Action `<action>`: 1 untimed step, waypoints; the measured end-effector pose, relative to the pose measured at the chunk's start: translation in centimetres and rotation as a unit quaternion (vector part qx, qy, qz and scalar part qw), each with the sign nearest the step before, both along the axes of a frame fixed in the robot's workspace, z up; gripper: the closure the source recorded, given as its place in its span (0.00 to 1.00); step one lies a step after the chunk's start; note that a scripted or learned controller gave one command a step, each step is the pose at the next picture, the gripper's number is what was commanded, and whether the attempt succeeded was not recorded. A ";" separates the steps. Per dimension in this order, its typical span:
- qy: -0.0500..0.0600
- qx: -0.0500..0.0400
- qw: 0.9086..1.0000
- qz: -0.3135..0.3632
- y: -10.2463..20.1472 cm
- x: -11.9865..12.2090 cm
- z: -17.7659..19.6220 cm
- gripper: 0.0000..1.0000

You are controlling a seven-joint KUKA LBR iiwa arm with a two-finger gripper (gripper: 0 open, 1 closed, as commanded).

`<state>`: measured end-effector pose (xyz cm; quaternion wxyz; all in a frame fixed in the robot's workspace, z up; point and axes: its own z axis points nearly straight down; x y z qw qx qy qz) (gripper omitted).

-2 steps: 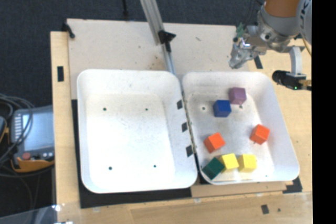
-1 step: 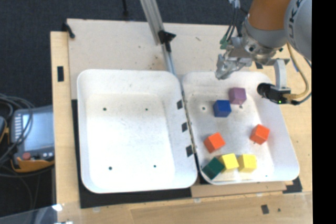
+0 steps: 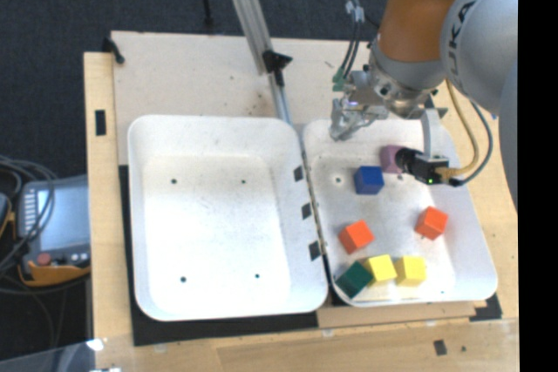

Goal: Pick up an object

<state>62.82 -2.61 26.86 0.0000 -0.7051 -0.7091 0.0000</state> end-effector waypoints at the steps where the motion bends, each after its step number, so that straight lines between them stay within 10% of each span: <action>1: 0.000 0.000 1.000 0.000 3.6 -1.7 -0.8 1.00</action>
